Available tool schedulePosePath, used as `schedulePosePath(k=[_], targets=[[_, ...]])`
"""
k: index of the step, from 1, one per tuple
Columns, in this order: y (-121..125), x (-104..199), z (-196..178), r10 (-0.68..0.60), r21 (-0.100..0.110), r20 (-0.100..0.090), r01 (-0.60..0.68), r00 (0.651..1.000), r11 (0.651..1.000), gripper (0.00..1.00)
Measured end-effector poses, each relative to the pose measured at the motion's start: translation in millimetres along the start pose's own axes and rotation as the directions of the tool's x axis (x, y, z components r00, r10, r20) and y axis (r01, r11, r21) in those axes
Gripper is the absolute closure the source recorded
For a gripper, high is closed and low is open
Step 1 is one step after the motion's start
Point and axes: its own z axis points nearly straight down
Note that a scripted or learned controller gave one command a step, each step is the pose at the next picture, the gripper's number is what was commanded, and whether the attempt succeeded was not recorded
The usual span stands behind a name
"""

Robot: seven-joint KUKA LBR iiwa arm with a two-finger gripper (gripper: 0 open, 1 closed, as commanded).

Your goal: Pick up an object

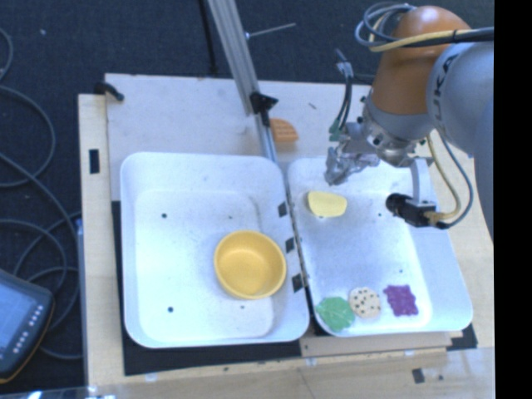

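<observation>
I am a grey arm with an orange band, reaching in from the upper right of the frame, and my gripper [339, 171] hangs over the top left corner of the right bin [432, 264]. Whether it is released or clenched I cannot tell from this slanted view.

The thing nearest me is a pale yellow flat piece [327, 204], lying on the bin floor just below my gripper and a little toward the frame's centre, apart from it. It looks thin, light and fairly stiff, perhaps smooth plastic, so it may slide away if pushed. I judge the best hold is across its narrower width, pressing down close to the floor to catch its edges.

Along the lower edge of the same bin lie a green piece [335, 312], a round cookie-like piece [364, 302] and a purple piece [401, 299], side by side and well apart from me. A yellow bowl [248, 263] sits in the left bin [166, 189]. The raised wall between the bins runs close beside the yellow piece and could crowd my approach on that side. An orange object [283, 131] rests on the surface above the bins.
</observation>
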Motion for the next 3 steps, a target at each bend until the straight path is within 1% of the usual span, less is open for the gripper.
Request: schedulePosePath(k=[2,3], targets=[[-46,89,-17,-0.002,0.000,-0.001,0.002,1.000,1.000,1.00],[-85,132,-19,-0.002,0.001,-0.001,0.002,1.000,1.000,1.00]])
